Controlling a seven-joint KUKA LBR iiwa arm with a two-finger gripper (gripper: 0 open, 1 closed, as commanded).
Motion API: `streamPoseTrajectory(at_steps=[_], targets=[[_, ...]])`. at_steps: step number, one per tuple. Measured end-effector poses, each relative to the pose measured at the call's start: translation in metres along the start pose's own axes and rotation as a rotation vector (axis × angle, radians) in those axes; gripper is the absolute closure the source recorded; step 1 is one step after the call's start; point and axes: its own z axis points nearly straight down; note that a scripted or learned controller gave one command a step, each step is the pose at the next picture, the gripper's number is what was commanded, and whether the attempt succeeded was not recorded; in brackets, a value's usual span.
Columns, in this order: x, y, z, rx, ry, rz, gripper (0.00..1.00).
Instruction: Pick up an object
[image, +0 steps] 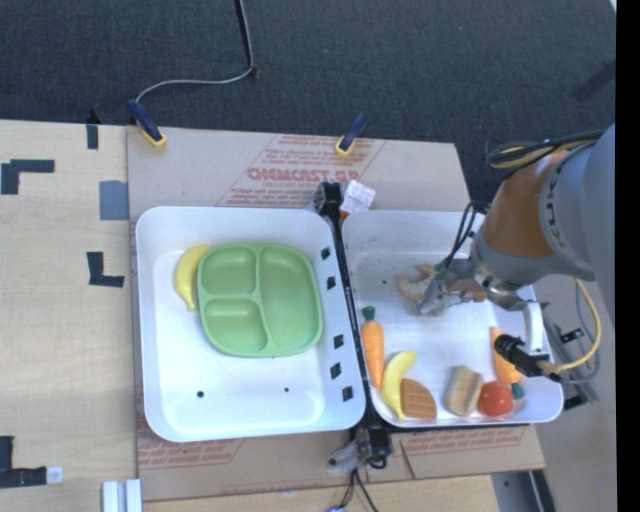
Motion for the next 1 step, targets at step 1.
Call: streamPoseTrajectory(at_steps=[1], targets=[[0.0,-0.0001,0.0001,0.0,0.0,0.0,0.0]])
